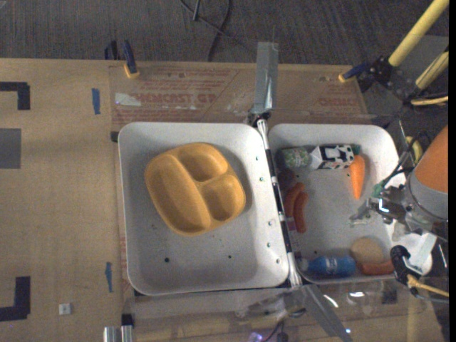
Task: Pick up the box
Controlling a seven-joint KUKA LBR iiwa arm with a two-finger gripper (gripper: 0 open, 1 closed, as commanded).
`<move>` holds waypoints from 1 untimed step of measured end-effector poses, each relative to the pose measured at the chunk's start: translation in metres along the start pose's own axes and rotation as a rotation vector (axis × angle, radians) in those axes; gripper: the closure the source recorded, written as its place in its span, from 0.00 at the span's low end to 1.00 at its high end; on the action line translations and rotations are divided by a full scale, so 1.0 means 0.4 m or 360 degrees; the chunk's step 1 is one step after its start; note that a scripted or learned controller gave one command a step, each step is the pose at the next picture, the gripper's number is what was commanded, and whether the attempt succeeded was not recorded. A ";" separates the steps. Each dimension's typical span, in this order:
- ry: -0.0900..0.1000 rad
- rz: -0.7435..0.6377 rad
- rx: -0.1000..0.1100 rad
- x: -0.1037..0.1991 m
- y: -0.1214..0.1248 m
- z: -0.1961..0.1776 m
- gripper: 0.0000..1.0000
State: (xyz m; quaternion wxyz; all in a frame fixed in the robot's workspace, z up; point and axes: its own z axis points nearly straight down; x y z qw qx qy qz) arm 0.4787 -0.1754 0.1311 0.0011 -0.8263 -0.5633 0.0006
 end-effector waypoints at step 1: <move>-0.0002 0.0090 -0.0006 0.016 0.057 -0.761 0.00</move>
